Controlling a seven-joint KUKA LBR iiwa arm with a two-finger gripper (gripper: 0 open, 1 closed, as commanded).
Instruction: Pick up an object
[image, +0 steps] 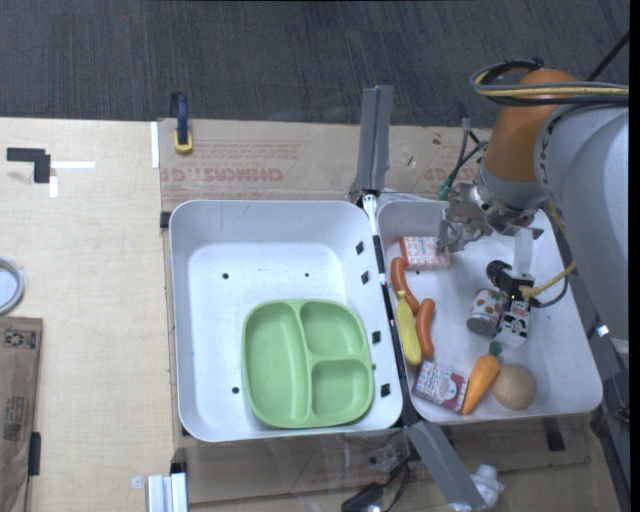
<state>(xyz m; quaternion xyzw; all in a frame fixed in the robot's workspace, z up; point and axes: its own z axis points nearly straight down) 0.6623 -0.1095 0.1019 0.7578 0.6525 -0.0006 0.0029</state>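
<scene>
Your gripper (457, 235) hangs over the right bin's (570, 395) far corner; its grasp can't be told. Just beside it a flat pink carton (424, 252) lies crosswise. Nearer you, a smooth carrot (482, 381) points its orange tip down-left.

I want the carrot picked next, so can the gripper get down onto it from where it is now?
Probably yes. The carrot lies exposed at the right bin's near end, nothing on top, though a carton and a ball crowd it.
</scene>
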